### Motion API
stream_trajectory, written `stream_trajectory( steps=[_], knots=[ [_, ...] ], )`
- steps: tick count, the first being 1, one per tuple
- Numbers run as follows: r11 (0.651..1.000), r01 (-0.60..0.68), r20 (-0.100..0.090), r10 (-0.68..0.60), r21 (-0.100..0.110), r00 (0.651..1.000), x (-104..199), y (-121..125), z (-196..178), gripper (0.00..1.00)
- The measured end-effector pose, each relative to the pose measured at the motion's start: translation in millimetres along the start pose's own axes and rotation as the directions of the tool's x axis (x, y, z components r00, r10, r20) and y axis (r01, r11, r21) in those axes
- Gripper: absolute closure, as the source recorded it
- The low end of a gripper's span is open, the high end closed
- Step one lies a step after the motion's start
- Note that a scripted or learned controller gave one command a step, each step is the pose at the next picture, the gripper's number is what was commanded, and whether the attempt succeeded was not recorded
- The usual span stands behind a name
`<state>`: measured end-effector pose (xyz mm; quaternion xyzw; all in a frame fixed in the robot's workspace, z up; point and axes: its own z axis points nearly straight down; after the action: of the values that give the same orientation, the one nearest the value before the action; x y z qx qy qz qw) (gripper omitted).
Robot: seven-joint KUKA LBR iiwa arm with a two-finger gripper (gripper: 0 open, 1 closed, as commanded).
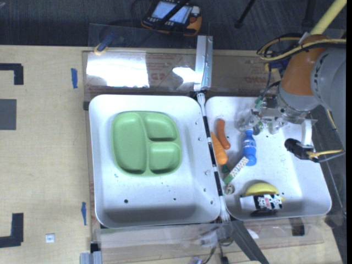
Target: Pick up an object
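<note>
Arm (pixel 316 76): I see it reaching in from the right, grey with its orange band above the wrist, leaning over the upper part of the right bin.
Gripper (pixel 263 121): I see it low over the upper middle of the right bin (pixel 313 186), just above the blue bottle. From my feed I cannot tell how its tip is set, and I see no object in it.
Blue bottle (pixel 250 149): I read it as lying on the bin floor just below the gripper, cap end up toward the tool; whether they touch I cannot tell.
Carrots (pixel 220 141): two orange pieces lie along the left wall of the right bin, one above the other and touching.
Speckled strip (pixel 237 168): a thin pale stick lies at a slant between the carrots and the bottle's lower end.
Banana (pixel 260 188): yellow, near the front wall of the right bin.
Black-and-white item (pixel 268 202): it rests just in front of the banana, touching it; I cannot make out what it is.
Left bin (pixel 104 147): it holds a green divided plate (pixel 146 142), lying flat near its middle.
Handheld pendant (pixel 171 15): it sits on the floor beyond the bench.
</note>
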<state>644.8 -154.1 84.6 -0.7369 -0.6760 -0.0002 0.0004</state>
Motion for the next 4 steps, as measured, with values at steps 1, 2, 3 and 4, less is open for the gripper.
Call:
stream_trajectory(
  steps=[1,2,3,4],
  knots=[
    [1.000,-0.003,-0.001,0.003,0.012,1.000,-1,-2,-9,1.00],
    [0.999,0.041,0.000,-0.041,0.004,0.999,50,-29,-118,1.00],
    [0.999,0.040,0.000,-0.040,0.004,0.999,50,-29,-118,0.00],
    [0.980,0.198,0.001,-0.198,-0.001,0.980,48,-44,-11,0.00]
  ],
)
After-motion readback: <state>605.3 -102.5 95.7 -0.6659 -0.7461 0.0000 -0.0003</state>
